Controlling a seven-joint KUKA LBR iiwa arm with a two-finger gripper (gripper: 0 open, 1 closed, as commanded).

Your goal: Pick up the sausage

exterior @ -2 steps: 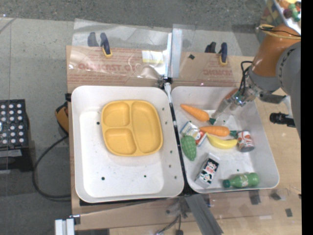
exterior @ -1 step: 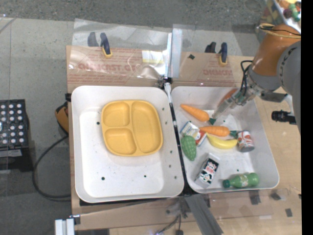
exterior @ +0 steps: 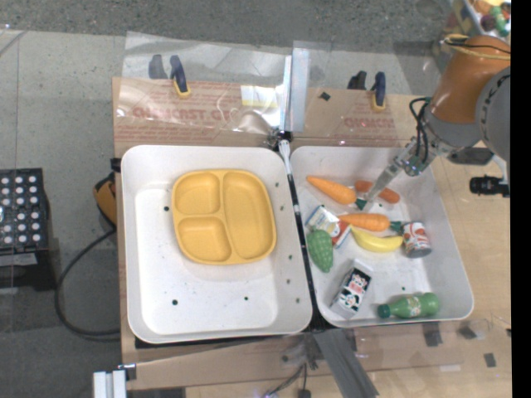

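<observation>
A short reddish-orange sausage (exterior: 387, 195) lies near the back of the right bin (exterior: 452, 247), partly hidden by the gripper. My gripper (exterior: 373, 191) slants down from the upper right and its tip sits right at the sausage's left end, just right of a long orange carrot (exterior: 332, 191). I cannot tell whether the tip touches the sausage. The arm with its orange band (exterior: 465, 81) hangs over the bin's back right corner.
The right bin also holds a second carrot (exterior: 365, 220), a banana (exterior: 377, 241), a red can (exterior: 416, 239), a green bottle (exterior: 410, 307), a milk carton (exterior: 353, 289), a green vegetable (exterior: 321, 250) and a small packet (exterior: 322, 218). A yellow divided plate (exterior: 224, 215) lies in the left bin (exterior: 149, 305).
</observation>
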